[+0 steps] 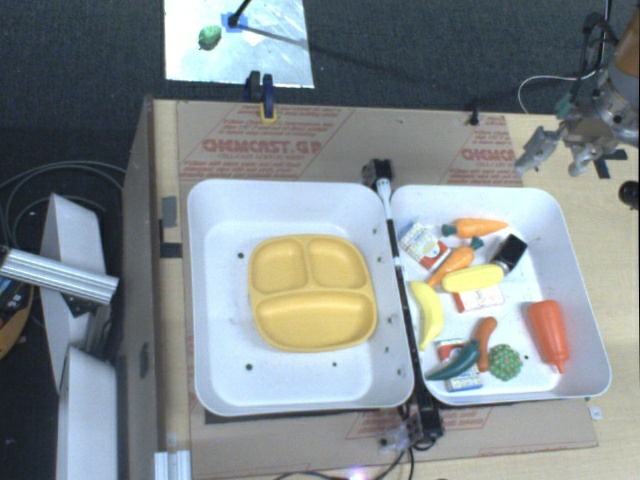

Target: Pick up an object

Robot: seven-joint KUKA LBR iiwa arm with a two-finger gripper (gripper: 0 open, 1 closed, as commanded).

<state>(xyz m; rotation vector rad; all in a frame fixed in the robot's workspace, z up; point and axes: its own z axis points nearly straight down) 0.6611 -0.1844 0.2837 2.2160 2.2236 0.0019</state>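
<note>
Hovering off the upper-right corner of the right bin (575,228), the gripper (580,148) carries nothing; its finger state I cannot tell. Descend squarely over the isolated red pepper (548,334), avoiding the crowded banana (430,311) cluster.

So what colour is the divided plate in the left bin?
Yellow; the plate shows plainly in the camera view.

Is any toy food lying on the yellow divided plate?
No: the yellow divided plate is bare, and the toy food sits in the right white bin.
</note>
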